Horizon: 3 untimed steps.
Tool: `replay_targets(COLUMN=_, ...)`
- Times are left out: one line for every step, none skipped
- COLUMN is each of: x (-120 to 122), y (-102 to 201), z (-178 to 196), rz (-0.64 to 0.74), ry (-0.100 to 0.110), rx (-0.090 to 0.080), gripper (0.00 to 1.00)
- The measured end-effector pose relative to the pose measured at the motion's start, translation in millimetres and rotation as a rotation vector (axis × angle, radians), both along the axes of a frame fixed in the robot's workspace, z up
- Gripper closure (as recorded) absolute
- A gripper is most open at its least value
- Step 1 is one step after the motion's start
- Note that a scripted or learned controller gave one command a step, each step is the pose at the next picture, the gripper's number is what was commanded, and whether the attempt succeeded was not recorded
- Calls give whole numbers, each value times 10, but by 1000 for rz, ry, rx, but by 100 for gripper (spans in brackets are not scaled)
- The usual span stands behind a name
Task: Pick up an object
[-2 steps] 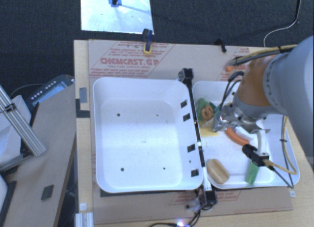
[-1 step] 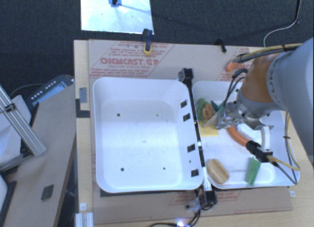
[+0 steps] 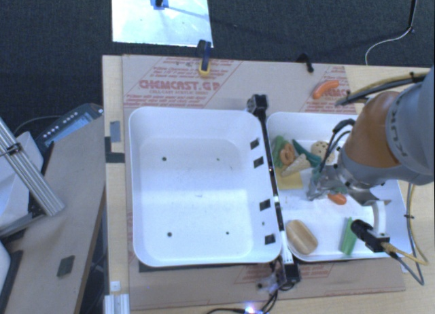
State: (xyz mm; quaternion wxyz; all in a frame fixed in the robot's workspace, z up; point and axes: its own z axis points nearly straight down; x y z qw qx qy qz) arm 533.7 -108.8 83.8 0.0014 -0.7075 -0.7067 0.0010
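Observation:
My gripper (image 3: 318, 189) reaches down into the right bin (image 3: 325, 232), its tip near the bin's middle. A small orange piece (image 3: 337, 199) lies just to its right on the bin floor. Behind the gripper sits a cluster: a green and orange toy (image 3: 285, 149), a pale wedge (image 3: 295, 164), a yellow block (image 3: 290, 180) and a beige dotted piece (image 3: 319, 147). A tan bun-shaped object (image 3: 302, 236) rests at the front left of the bin. A green stick (image 3: 349, 235) lies at the front right. The arm's grey and orange wrist (image 3: 370, 139) covers the bin's right side.
The left bin (image 3: 146, 129) stands beside the right one, joined by a black-clipped divider (image 3: 266, 170). An orange toy (image 3: 326, 89) lies on the bench behind the right bin. A yellow and blue clamp (image 3: 204, 58) sits at the bench's far edge.

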Motion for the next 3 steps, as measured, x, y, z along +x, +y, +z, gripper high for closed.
replay_targets(x=-491, y=240, z=0, rz=2, ry=-1, rx=1, gripper=100)
replay_targets(x=-124, y=251, z=7, rz=6, ry=-8, rx=-1, gripper=100)
replay_targets(x=493, y=221, z=15, rz=7, ry=-11, rx=-2, gripper=100)
